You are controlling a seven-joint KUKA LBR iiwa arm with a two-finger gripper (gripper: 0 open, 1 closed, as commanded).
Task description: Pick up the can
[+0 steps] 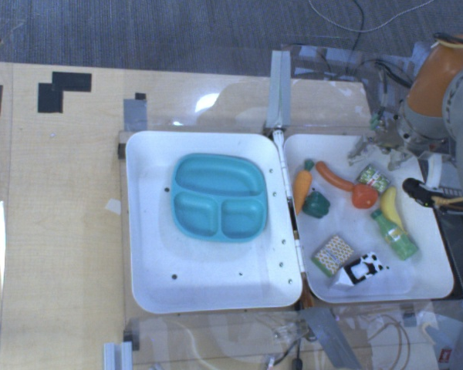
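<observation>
Though small among the toy food, the green-labelled can point(373, 179) lies tilted near the right bin's point(428, 290) back edge; I'd judge it light, rigid, slick, best pinched across its sides. Gripper point(380, 146) state: unclear.

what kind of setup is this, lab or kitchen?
Likely a robot lab bench: two white bins on a wooden bench, toy food like a carrot, loose cables, and a robot arm.

Two white bins point(139, 230), one blue divided tray point(218, 196), one carrot point(302, 187), one banana point(392, 206), one green bottle point(396, 237), one green can point(373, 179), one patterned box point(333, 253)
</observation>
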